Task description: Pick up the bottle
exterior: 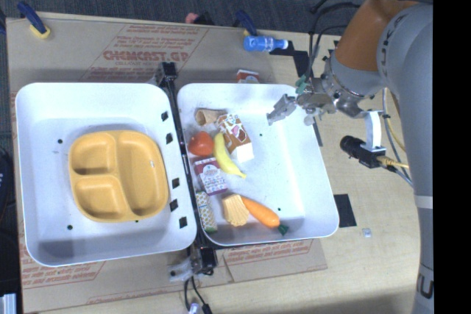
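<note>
Two shallow white bins sit side by side on the desk. At the right bin's upper right rim hover the grey metal jaws, whose grip I cannot tell. Beyond them, outside the bin, lies the small blue plastic bottle (on its side), well apart.

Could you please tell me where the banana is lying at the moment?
The banana lies in the right-hand bin, toward its left side, between the tomato and the small carton, above the carrot.
</note>
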Motion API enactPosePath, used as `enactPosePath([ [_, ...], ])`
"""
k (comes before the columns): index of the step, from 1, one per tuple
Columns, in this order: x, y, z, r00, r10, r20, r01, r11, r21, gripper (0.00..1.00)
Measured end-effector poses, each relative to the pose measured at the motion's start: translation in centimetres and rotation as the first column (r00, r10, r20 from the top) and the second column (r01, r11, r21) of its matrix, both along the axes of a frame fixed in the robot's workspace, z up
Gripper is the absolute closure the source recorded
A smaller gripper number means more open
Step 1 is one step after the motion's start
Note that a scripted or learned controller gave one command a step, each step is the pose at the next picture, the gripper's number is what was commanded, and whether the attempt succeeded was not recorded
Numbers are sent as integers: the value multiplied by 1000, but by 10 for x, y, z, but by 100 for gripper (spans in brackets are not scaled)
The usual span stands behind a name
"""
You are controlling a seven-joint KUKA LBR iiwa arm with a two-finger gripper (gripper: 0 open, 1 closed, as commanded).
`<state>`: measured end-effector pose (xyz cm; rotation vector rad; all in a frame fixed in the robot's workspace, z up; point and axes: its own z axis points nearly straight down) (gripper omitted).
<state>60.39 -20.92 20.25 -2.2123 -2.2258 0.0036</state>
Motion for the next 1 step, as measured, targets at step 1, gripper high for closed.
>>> enactPosePath([
  [1, 0, 1, 10, 1000, 6, -2, -6, 1000, 1, 100],
])
